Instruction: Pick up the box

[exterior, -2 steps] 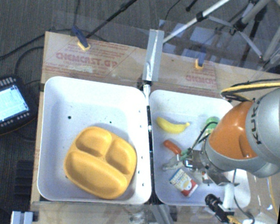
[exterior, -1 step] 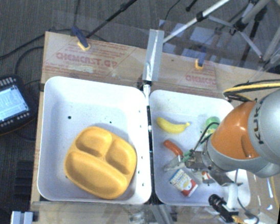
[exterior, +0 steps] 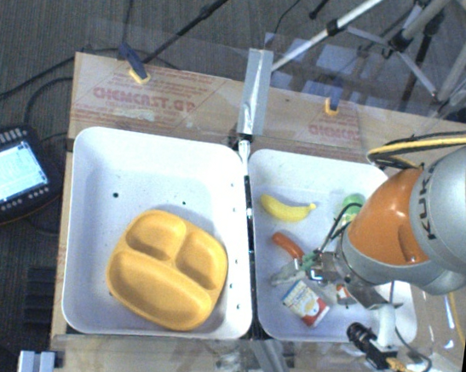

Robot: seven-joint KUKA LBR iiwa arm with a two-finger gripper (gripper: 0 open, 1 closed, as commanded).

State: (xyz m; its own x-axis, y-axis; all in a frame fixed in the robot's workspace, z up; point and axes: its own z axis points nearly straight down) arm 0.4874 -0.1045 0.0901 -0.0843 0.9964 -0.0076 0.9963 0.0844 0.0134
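The grey arm with its orange band point(exterior: 387, 224) comes in from the right and hangs low over the right-hand shallow white bin point(exterior: 255, 227). Its two-finger gripper point(exterior: 317, 270) sits down among the bin's contents, and from this slant I cannot tell how the jaws stand. The small white and red cardboard box point(exterior: 305, 303) lies flat on the bin floor, just below the gripper and close to the bin's front wall. Also in this bin: a yellow plastic banana point(exterior: 287, 207) towards the back, a slim orange-red carrot-shaped toy point(exterior: 287, 245) beside the gripper, and a green item point(exterior: 351, 205) partly hidden behind the arm. The left-hand white bin point(exterior: 93, 204) holds a yellow moulded compartment tray point(exterior: 168, 269).
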